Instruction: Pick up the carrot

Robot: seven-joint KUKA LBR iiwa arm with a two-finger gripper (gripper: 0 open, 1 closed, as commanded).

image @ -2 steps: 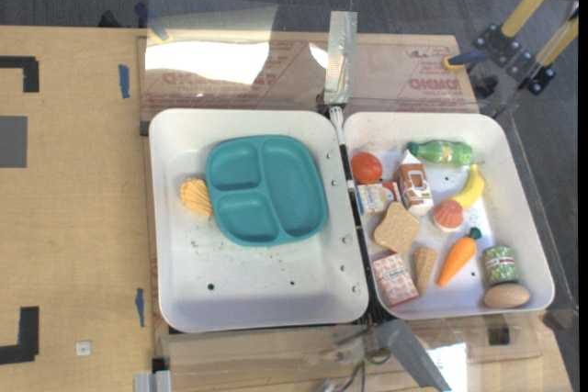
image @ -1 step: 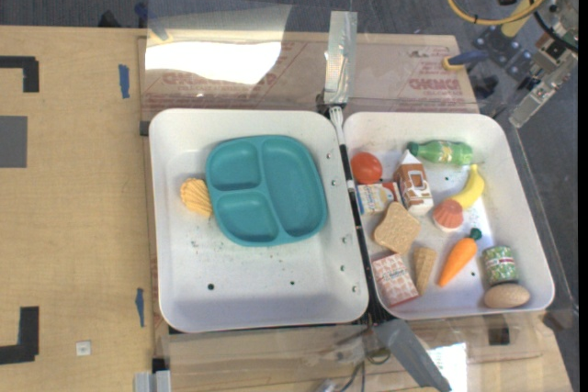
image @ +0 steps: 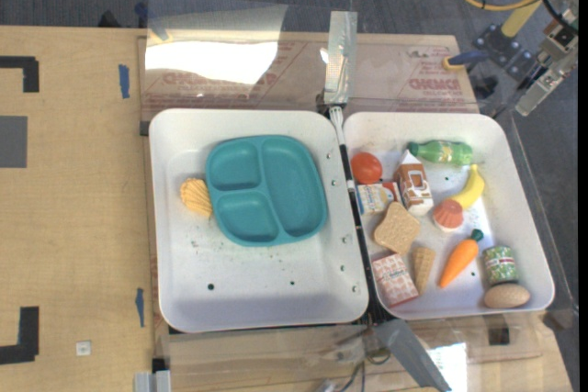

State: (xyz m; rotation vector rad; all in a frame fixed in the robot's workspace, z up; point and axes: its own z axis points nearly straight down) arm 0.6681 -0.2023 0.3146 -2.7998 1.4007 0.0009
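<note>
**Desk:** Where is the carrot (image: 459, 260)?

**Photographer:** In the right bin (image: 525, 197), toward that bin's near right corner. It lies at a slant, green top pointing to the bin's far side and orange tip to its near side. It rests on the bin floor, with nothing gripping it.

**Desk:** What crowds it?

**Photographer:** A green-labelled can (image: 501, 263) stands just beside it, closer to the bin's right wall. A brown potato (image: 506, 295) sits in the bin's near right corner. A cracker (image: 424, 266) lies on the carrot's other side, toward the bin's middle. A banana (image: 471, 188) curves farther back in the bin, and a green bottle (image: 441, 151) lies along its far wall.

**Desk:** And the arm?

**Photographer:** The gripper (image: 551, 73) hangs beyond the bin's far right corner, off the worktop (image: 73, 197) and well apart from the carrot. Whether it is open or closed, I cannot tell.
</note>
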